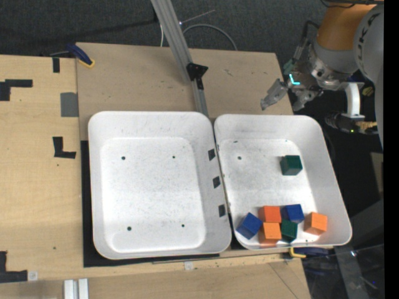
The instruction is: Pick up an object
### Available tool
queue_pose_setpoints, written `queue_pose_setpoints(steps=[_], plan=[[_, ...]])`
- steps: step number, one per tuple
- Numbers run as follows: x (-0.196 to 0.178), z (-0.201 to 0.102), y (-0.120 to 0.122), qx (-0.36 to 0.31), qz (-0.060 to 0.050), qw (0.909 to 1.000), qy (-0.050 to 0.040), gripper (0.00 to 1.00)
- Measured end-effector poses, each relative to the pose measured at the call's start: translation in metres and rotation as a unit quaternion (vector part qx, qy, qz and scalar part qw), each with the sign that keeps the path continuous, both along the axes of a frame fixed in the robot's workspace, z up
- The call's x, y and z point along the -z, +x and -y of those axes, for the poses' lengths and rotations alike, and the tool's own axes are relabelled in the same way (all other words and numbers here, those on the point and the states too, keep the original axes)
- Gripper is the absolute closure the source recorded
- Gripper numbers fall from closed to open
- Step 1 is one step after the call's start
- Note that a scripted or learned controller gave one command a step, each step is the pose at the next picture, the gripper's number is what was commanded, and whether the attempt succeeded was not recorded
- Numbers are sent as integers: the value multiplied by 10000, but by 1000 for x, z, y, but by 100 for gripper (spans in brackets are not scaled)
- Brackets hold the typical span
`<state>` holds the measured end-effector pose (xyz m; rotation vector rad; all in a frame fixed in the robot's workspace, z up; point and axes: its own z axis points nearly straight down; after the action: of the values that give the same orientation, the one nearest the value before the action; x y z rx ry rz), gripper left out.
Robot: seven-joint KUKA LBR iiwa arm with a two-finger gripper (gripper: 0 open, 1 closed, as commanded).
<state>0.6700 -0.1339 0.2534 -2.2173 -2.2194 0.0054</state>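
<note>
The right bin (pixel 262 136) holds a dark green block (pixel 290 164) on its own near the middle right. Along its near edge lies a cluster: a blue block (pixel 249 225), two orange blocks (pixel 270 213) (pixel 271 232), a second blue block (pixel 293 212), a green block (pixel 288 229) and another orange block (pixel 316 222). My gripper (pixel 280 106) hangs above the bench just beyond the right bin's far rim, well up from the blocks. It is open, with nothing between its fingers.
The left bin (pixel 100 167) lies beside the right one. A slanted metal pole (pixel 177 36) rises from the far junction of the bins. The wooden bench top (pixel 237 80) surrounds them. The arm's orange band (pixel 340 27) is at the top right.
</note>
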Motion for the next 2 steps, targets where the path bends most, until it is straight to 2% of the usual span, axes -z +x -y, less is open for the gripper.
queue_pose_setpoints(steps=[1,2], plan=[[-3,0,1,-4,21,10000,-9,0],[44,-1,-8,-3,-3,10000,-6,0]])
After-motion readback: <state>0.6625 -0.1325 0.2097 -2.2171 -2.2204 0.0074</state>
